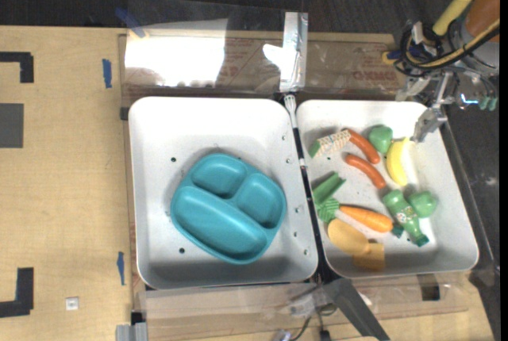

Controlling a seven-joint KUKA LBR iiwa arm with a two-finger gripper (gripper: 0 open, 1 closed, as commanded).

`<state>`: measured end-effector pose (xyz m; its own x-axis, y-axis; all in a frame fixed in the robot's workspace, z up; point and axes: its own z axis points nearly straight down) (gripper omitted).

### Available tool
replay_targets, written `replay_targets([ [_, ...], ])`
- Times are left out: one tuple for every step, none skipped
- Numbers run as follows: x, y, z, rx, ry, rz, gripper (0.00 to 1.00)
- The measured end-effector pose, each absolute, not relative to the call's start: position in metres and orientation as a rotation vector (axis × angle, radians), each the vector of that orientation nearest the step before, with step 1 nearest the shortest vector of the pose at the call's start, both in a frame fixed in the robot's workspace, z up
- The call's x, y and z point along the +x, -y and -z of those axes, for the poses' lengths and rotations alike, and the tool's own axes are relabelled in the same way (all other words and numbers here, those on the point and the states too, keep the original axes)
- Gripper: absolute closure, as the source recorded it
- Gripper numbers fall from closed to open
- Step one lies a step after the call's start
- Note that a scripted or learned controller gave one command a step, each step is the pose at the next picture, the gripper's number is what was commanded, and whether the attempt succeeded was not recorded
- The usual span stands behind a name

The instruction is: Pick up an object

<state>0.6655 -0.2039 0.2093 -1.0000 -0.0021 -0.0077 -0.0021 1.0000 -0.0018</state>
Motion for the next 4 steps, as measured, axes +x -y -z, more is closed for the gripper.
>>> replay_targets([
  [0.612,0.190,-0.097,-0.072,-3.130,0.005,0.00],
  [0.571,0.149,-0.089,0.044,-3.131,0.001,0.00],
  [0.594,0.101,-0.089,0.153,-3.123,0.000,0.00],
  [0.547,0.101,-0.090,0.288,-3.116,-0.001,0.00],
])
